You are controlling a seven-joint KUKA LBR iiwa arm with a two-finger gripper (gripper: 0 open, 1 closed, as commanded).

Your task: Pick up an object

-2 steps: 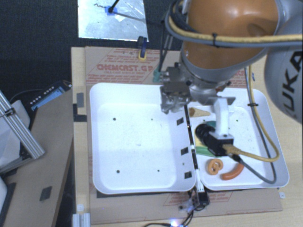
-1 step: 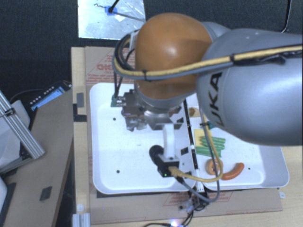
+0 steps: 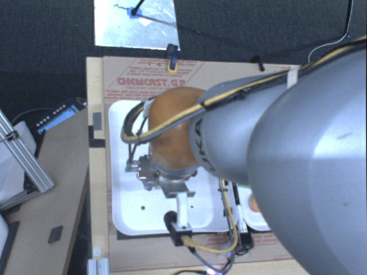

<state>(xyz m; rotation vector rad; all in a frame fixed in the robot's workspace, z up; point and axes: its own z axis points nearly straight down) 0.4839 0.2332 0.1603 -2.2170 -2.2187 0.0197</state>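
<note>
Camera view from above: the grey arm (image 3: pixel 298 153) reaches in from the right and covers most of the right bin (image 3: pixel 261 227), while its orange band (image 3: pixel 169 130) hangs over the left bin (image 3: pixel 123 211). Just below the band sits the gripper (image 3: pixel 150 173) — seen from the top as a metal block low over the left bin's white floor. Whether it is clenched or released cannot be told from this angle.

The one thing to pick that shows plainly is a small orange piece (image 3: pixel 254 204) in the right bin, peeking out beside the arm's edge and well apart from the gripper. A sliver of green (image 3: pixel 242 187) shows just above it, too hidden to name. A tiny dark speck (image 3: pixel 143 207) lies on the left bin's floor, near the gripper — too small to tell what it is.

Both bins rest on a brown board (image 3: pixel 149 79) with red print, and a yellow-and-blue clamp (image 3: pixel 172 62) grips its far edge. Beyond that lies a shiny sheet (image 3: pixel 135 16). To the left stands a wooden table (image 3: pixel 57 182) bearing a metal rail (image 3: pixel 23 153).
</note>
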